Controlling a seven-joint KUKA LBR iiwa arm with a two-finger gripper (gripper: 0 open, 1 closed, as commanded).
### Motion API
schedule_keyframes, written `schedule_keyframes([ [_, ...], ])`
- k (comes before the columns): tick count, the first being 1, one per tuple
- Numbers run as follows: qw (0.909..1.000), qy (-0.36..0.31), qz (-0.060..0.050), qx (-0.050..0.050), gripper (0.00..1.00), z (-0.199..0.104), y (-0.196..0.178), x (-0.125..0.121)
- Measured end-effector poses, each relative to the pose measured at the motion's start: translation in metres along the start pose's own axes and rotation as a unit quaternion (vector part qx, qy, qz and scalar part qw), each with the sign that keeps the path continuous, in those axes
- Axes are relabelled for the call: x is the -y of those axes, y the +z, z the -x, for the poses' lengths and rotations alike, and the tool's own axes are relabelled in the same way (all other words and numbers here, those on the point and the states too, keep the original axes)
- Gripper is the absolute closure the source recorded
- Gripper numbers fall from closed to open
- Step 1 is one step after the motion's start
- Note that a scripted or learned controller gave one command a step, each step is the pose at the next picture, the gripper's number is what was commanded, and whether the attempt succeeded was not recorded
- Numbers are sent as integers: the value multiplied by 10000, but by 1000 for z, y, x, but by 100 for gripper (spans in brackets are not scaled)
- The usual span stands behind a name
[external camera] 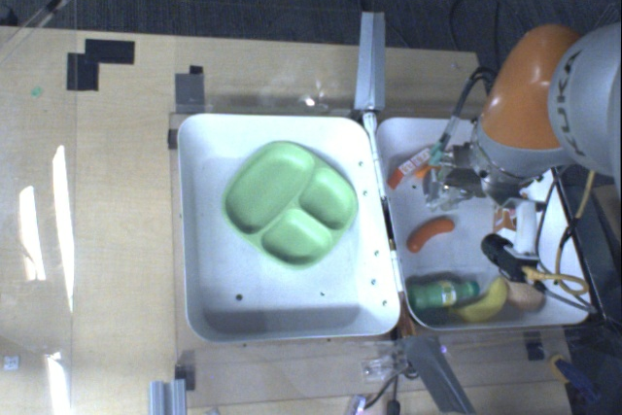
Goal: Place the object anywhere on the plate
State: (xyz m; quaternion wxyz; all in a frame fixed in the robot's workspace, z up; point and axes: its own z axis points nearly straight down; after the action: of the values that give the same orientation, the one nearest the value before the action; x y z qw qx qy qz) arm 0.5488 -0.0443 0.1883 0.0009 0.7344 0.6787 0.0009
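1. Camera view, looking down at a slant: you have two white bins side by side on the bench. The left bin [194, 306] carries a green plate [290, 201] with three compartments, sitting near the middle, a little toward the far edge.
2. The right bin [389, 136] carries the loose items: a sausage [430, 232] near its middle, a green bottle [443, 292] lying along its near edge, a banana [486, 302] just beside the bottle toward the near right corner, and a small orange-and-white item [408, 168] near the far left corner, too small to identify.
3. The gripper [449, 188] hangs over the middle of the right bin, just beyond the sausage. Nothing is visible between its fingers; whether they stand open or closed cannot be told from this angle.
4. Judgement on the target: the task does not name the object. The sausage lies nearest the gripper and is the likeliest candidate.
5. Handling, as a judgement: the sausage looks light, smooth and rounded, probably a plastic toy, so expect it to roll or slip. Take it across its short width at mid-length.
6. The plate has nothing on it, so the placement is not yet done. Any compartment will serve.
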Motion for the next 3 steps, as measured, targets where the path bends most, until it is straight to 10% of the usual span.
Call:
schedule_keyframes([
  [1,10000,-69,2,-1,100,11,4,32],
  [2,9998,-187,17,4,100,56,-93,-25],
  [3,9873,1587,18,5,100,124,-190,13],
])
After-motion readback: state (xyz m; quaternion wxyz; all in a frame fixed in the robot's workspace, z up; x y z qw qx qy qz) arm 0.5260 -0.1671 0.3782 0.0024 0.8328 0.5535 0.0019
